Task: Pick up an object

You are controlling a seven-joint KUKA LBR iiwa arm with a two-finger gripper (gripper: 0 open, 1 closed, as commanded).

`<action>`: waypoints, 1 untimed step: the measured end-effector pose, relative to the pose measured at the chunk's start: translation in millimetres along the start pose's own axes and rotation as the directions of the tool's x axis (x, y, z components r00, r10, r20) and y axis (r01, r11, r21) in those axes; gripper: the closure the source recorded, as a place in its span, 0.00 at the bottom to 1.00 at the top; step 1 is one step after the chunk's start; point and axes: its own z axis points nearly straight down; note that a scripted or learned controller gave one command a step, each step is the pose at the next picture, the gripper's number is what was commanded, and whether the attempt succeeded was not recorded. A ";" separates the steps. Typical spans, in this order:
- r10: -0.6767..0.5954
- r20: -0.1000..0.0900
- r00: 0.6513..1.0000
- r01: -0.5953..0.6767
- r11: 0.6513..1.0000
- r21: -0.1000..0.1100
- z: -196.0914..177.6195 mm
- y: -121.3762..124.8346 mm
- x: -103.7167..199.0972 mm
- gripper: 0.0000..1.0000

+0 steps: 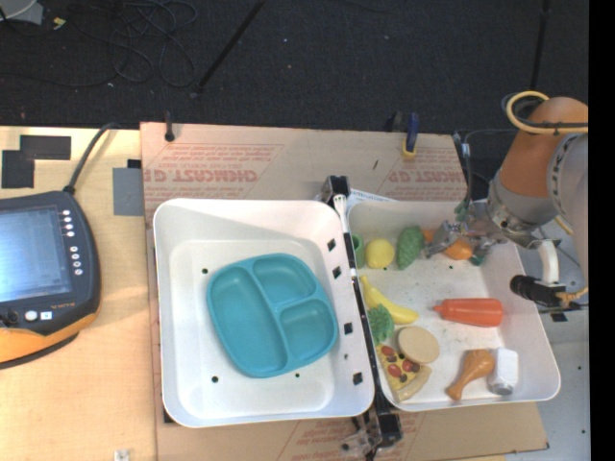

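At far right of the right-hand white bin (538,349), the two-finger gripper (461,245) pinches a small orange toy piece (460,251), lifted just above the floor. Below it lie a yellow lemon (381,254), green vegetable (411,246), banana (386,303), red-orange carrot (470,310), cookie (418,345), pizza slice (404,372), drumstick (467,373). Left-hand white bin (183,257) holds a teal divided plastic tray (271,312).
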 end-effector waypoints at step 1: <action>-0.003 0.005 1.000 0.003 1.000 -0.001 -14.5 1.5 -2.1 1.00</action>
